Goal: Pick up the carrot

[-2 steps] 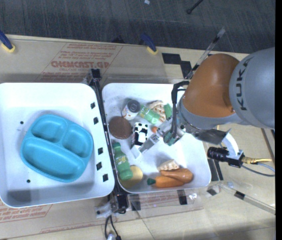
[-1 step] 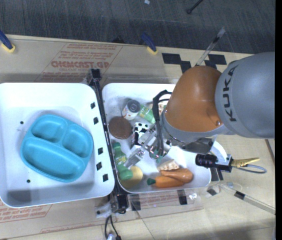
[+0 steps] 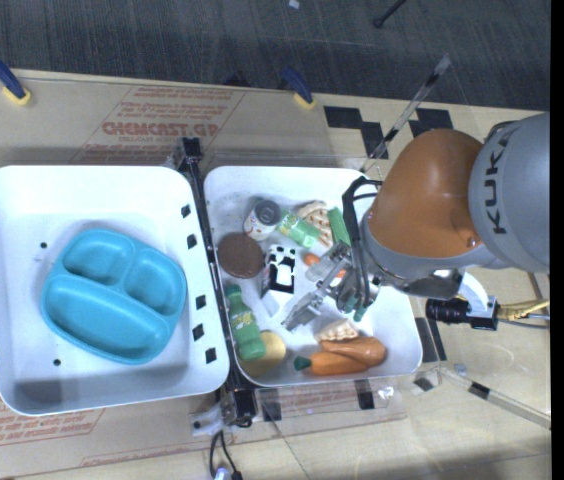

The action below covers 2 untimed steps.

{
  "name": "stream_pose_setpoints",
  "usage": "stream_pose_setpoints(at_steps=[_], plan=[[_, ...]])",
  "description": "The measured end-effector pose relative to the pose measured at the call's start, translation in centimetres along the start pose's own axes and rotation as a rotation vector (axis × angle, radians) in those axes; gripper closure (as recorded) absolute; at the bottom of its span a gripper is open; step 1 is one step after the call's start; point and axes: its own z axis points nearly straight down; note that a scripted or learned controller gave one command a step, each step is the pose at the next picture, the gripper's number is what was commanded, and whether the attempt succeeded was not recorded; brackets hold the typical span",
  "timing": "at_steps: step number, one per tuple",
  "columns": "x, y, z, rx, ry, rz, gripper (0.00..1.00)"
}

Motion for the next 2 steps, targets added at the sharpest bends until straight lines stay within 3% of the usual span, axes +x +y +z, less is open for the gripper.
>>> stream_pose_setpoints(at_steps=[1, 2], plan=[[-8.3, -2.6, 9.7, 0.002, -0.001, 0.052, 0.0], [-8.4, -2.4, 8.6, 0.002, -0.003, 0.04, 1.0]])
